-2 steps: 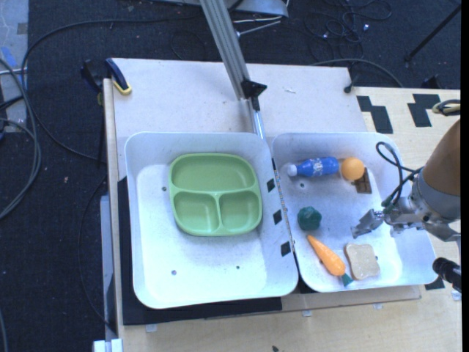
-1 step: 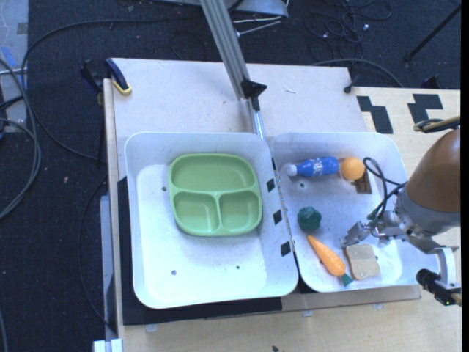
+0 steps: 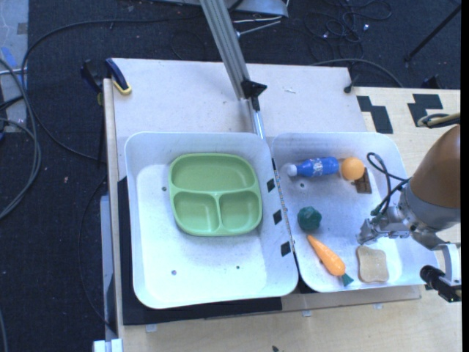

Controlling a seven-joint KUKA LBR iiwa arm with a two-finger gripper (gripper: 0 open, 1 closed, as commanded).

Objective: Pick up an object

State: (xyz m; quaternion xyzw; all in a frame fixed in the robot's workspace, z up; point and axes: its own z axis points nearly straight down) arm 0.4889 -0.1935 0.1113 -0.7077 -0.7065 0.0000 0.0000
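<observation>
The carrot (image 3: 327, 256) lies diagonally, tip toward upper left; whether the gripper (image 3: 368, 233) grips anything, I cannot tell.

gripper (image 3: 366, 233) above bread slice (image 3: 373, 264)

Arm (image 3: 440, 189) (right edge) cut off
</observation>
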